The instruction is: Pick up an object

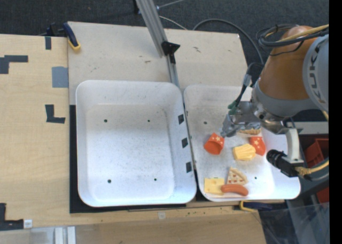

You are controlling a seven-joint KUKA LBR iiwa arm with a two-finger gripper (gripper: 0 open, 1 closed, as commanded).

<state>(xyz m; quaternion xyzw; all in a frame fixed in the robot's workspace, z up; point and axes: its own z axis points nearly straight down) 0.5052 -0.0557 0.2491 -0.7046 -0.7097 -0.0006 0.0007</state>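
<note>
The right bin holds several toy foods. An orange cup-shaped piece lies near its middle. A yellow corn-like piece and a red block lie to its right. Near the front rim are a yellow cheese block, a pizza slice and a red sausage. A flat tan piece sits partly under the wrist. My gripper hangs low over the bin, just above and right of the orange piece. The arm hides the fingertips.
The left bin sits beside the right one, with a raised divider rim between them. A metal camera pole slants across the back. Cables curve behind the right bin. A black fitting juts from the arm over the bin's right side.
</note>
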